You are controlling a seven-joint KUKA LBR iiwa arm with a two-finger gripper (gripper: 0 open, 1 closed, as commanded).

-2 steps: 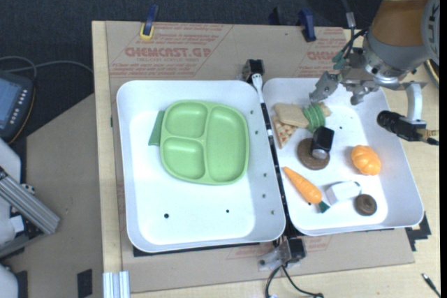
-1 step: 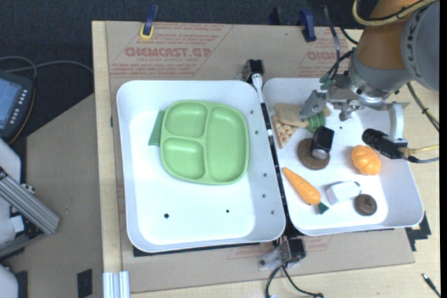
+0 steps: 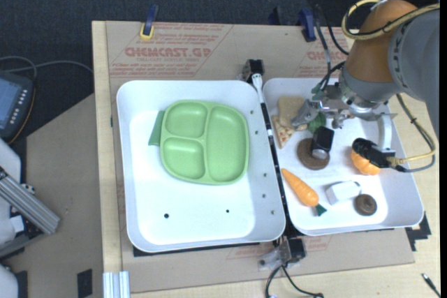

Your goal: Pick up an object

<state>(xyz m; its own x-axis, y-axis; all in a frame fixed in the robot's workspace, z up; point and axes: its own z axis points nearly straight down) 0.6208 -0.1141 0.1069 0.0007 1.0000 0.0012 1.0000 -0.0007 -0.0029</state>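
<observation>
My gripper (image 3: 321, 141) hangs low in the right bin (image 3: 401, 202), at its middle left, directly over a brown round disc (image 3: 311, 157). A tan cracker-like piece (image 3: 285, 119) lies just to its left. An orange carrot with a green tip (image 3: 302, 188) lies nearer the front, beside the bin's left wall. An orange lump (image 3: 363, 163) sits to the right of the gripper. I see nothing held in the gripper.
A white block (image 3: 342, 191) and a small brown round piece (image 3: 365, 204) lie near the right bin's front. The left bin (image 3: 140, 220) holds a green divided plate (image 3: 206, 142). Clamps stand on the bench's far edge.
</observation>
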